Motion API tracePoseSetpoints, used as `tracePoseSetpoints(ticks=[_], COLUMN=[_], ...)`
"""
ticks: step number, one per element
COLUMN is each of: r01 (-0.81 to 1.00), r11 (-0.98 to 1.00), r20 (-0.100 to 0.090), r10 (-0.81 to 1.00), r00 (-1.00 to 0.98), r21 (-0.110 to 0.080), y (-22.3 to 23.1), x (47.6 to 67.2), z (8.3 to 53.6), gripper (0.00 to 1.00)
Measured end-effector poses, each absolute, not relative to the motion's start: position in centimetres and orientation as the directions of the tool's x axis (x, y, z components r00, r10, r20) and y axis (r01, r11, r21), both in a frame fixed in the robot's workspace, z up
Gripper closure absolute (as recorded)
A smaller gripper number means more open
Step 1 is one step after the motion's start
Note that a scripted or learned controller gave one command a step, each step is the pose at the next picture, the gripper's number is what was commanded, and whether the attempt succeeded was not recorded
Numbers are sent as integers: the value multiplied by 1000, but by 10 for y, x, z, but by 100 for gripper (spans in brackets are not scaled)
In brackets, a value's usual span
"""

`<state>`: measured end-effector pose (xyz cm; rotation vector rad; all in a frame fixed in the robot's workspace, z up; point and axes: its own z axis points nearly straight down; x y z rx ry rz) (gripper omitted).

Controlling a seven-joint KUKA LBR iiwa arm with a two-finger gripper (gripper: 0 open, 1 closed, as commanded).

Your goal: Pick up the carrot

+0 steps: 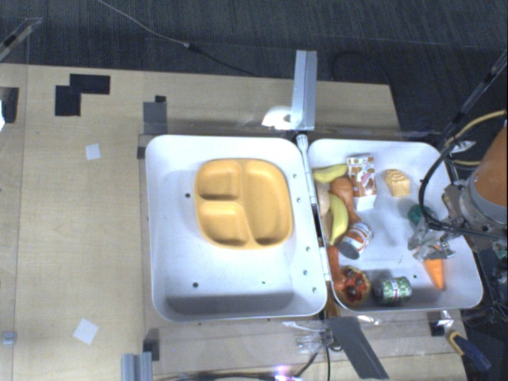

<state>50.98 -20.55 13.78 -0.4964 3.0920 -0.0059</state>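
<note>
A: Entry, overhead camera. Where is the carrot (436, 274)?

B: In the right bin (468, 296), near its right wall and toward the front corner. Orange, tapered, tip pointing to the front edge. It lies on the bin floor.

A: Position of the gripper (431, 247)?

B: Directly over the carrot's thick end. The arm (486, 190) enters from the right, orange band visible above the wrist, dark cables looping beside it. The metal fingertips sit at or touching the carrot's upper end.

A: Fingers spread or pinched?

B: Cannot tell. The finger area is small and cluttered at this slant; I cannot see whether the carrot is between them, so I do not record a hold.

A: Other contents, right bin?

B: Along the left wall: two bananas (337, 217) with an orange-brown item between them, a small carton (362, 176) with red print, a tipped can (356, 238) with a red label. Front edge: a dark red item (353, 284) and a green can (392, 290) on its side. Toward the back: a pale yellow block (398, 182). A small green piece (415, 212) lies just left of the gripper.

A: Left bin (167, 236)?

B: Holds a yellow divided tray (242, 202) with three compartments, roughly central, well apart from the carrot
</note>
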Motion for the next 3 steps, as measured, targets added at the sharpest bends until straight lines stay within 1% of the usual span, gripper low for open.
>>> tracePoseSetpoints(ticks=[1, 2, 3], r01=[-257, -369, -183], r11=[966, 930, 983], r20=[-11, -6, -14], r10=[-257, -369, -183], r00=[-966, -930, -983], r21=[-4, -4, -5], y=[-176, -195, -164], x=[520, 495, 513], z=[175, 126, 212], gripper=[100, 100, 100])
